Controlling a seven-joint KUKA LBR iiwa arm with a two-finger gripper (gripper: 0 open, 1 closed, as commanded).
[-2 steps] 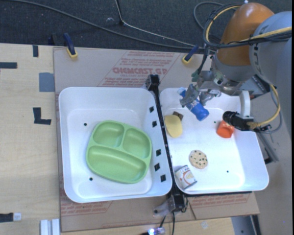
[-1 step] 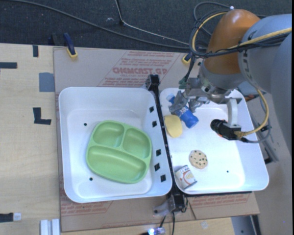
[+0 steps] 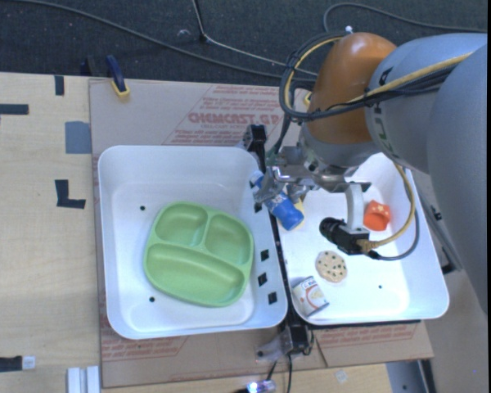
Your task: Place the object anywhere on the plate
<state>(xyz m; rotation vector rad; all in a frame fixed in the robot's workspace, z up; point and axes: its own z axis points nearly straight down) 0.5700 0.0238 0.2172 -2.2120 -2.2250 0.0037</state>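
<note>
A green divided plate (image 3: 200,253) lies in the left white bin (image 3: 119,178). My gripper (image 3: 280,196) hangs over the rim between the two bins, just right of the plate's upper right corner. A small blue cylinder (image 3: 288,214) sits tilted between its fingertips, so the gripper is shut on it. The grey arm with its orange band reaches in from the upper right and hides the back of the right bin.
In the right bin (image 3: 417,297) lie an orange block (image 3: 377,216), a round speckled cookie (image 3: 332,266) and a small white can (image 3: 310,295) near the front left corner. A blue and yellow clamp (image 3: 117,79) grips the board's back edge.
</note>
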